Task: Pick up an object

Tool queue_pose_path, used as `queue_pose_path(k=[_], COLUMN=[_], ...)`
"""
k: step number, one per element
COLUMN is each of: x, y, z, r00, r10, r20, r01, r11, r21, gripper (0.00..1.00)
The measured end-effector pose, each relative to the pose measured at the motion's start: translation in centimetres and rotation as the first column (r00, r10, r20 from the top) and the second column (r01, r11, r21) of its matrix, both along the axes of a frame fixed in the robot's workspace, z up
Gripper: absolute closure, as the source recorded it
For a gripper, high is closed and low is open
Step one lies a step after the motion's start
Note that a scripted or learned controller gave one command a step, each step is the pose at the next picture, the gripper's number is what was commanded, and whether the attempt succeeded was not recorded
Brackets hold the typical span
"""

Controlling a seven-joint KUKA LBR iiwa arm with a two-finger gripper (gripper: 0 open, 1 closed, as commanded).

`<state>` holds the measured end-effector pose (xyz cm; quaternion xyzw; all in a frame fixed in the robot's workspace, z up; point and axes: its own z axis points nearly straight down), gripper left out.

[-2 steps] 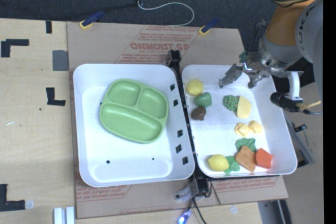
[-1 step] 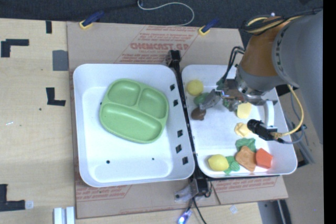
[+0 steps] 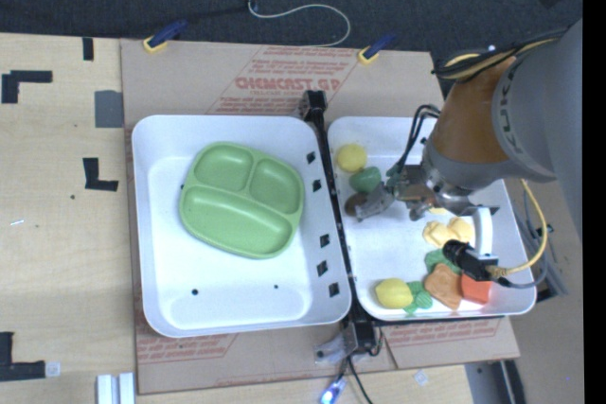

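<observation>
Over the right bin (image 3: 379, 246) my claw (image 3: 390, 194) sits low against a grey toy (image 3: 367, 202) near the divider, placed to grab it, though whether it has clenched I cannot tell.

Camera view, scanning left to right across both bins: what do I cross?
Left bin's rim → green divided plate → black divider between the bins → yellow ball → gripper → orange block → right bin's far rim.
</observation>
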<state>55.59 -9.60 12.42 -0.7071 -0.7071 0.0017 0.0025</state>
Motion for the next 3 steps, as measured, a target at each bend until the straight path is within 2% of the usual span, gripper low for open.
queue_pose_path(k=[1,2,3], x=[0.2,-3.4,-4.2], y=[0.0,4.0,13.1], z=[1.0,22.2,27.3], r00=[1.000,1.000,1.000], r10=[0.002,0.005,0.013], r20=[0.002,0.020,0.011], r01=[-0.002,-0.005,-0.013], r11=[1.000,1.000,1.000], r21=[-0.001,-0.001,0.002], gripper=[1.00,1.00,1.00])
